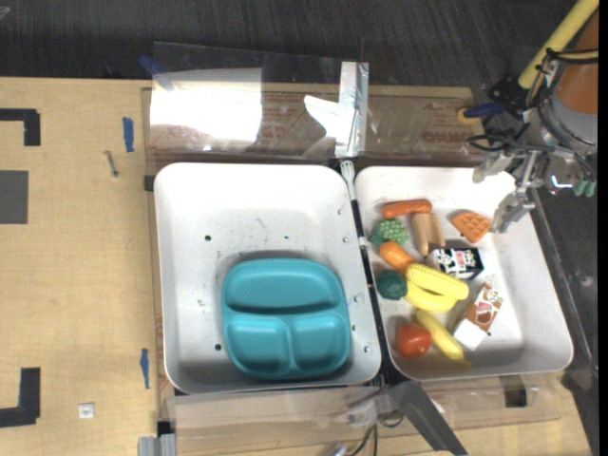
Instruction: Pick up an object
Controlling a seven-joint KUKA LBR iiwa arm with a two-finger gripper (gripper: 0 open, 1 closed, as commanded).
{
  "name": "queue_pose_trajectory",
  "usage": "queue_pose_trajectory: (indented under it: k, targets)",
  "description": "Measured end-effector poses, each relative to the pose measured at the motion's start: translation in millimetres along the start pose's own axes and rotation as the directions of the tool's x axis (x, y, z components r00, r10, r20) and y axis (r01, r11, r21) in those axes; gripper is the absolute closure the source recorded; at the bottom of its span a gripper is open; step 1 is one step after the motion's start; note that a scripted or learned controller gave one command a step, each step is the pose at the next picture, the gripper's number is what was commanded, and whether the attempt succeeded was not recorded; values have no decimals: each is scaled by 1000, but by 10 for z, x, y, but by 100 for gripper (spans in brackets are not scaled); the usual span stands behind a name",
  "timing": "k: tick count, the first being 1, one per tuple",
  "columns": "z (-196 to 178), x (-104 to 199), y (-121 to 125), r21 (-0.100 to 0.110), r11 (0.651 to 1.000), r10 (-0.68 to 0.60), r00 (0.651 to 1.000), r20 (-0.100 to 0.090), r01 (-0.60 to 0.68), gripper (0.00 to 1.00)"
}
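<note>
Where dark carpet ends, a plywood bench (76, 255) bears 2 white bins (180, 255).

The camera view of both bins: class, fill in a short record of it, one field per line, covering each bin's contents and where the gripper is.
left bin: a teal divided tray
right bin: a pile of toy food, including a banana, a tomato, a hot dog and a waffle
gripper: above the right bin's far right corner, next to the waffle
object between gripper's tips: none seen
</note>
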State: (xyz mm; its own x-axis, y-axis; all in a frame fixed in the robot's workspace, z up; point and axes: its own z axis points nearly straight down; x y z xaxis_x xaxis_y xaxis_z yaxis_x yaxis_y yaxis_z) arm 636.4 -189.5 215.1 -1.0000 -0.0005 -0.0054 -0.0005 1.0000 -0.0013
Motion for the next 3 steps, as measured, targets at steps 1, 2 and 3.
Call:
queue_pose_trajectory:
  k: [1,2,3]
  targets:
    - [983,5,-154,5,999,-35,999,23,35,0]
    - [1028,243,691,17,994,-107,993,44,106,0]
    - [1105,-38,927,4,998,55,997,44,-56,0]
